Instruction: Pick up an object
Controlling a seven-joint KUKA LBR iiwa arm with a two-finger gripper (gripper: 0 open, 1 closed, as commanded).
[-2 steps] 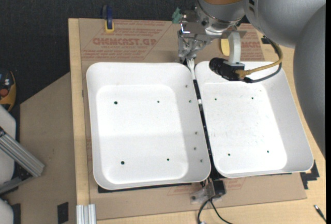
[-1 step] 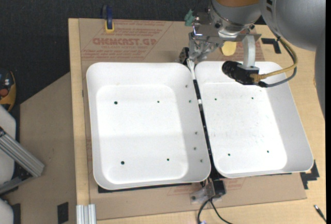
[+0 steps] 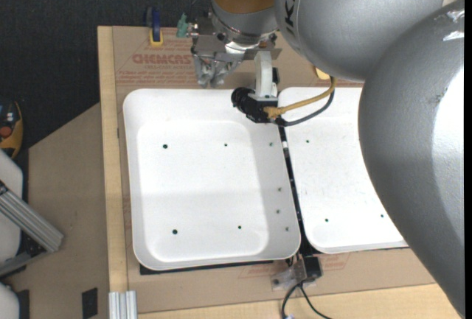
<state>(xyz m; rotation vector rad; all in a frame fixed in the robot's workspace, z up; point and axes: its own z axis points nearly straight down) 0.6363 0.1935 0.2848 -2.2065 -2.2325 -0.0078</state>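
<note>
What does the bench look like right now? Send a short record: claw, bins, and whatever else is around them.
claw: over the cardboard sheet, just beyond the left bin's far rim
object in claw: none seen
left bin: bare white floor with a few small dark dots
right bin: white floor with dark dots, its right part hidden under the arm
far edge of cardboard: blue-and-yellow clamp and green clamp, side by side
</note>
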